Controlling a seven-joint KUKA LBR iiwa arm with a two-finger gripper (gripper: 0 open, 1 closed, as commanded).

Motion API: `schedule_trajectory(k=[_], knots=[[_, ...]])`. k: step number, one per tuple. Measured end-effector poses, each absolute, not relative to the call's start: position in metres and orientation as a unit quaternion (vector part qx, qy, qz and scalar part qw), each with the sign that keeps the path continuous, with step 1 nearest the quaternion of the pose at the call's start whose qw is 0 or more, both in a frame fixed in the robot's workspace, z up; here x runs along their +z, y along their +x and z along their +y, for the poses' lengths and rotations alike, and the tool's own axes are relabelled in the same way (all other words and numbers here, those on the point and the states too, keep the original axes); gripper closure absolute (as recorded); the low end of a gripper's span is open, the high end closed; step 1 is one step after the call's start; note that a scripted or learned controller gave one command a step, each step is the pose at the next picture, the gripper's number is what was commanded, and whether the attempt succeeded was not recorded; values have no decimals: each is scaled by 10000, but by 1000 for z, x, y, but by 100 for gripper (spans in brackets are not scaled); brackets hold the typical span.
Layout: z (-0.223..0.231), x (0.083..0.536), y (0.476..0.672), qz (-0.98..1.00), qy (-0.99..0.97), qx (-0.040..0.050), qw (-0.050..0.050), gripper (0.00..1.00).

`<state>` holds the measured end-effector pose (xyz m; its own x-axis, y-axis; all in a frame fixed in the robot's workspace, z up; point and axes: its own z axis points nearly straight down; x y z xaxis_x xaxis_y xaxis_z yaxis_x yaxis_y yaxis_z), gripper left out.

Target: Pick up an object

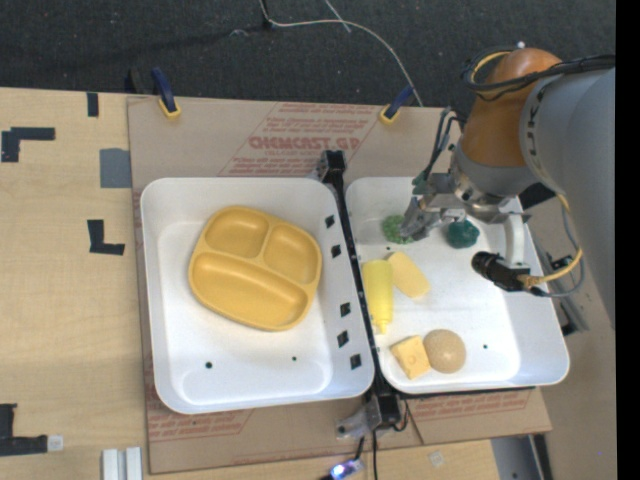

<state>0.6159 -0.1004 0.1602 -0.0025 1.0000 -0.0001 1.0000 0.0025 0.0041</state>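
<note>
Fingers point(425, 211) hang low in your right bin point(520, 353), by a green object point(397, 230) near its far-left corner; you can't tell their state. Nearby lie a yellow tube point(378, 293), pale block point(409, 275), cheese wedge point(409, 356) and round bun point(445, 350). Left bin point(165, 298) carries a yellow divided plate point(256, 266) on the wooden desk point(60, 298).

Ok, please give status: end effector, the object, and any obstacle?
End effector low in right bin, far end. Over green object; grasp unconfirmed. Second green piece close beside.
</note>
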Motion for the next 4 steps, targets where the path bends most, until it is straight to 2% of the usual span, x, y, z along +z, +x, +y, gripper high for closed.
schedule_trajectory(k=[1, 2, 4], knots=[[-96, 223, 618, 7079, 7064, 11, 15, 100], [-96, 257, 619, 7076, 7066, 9, 11, 100], [-4, 238, 585, 7086, 7056, -14, -18, 100]])
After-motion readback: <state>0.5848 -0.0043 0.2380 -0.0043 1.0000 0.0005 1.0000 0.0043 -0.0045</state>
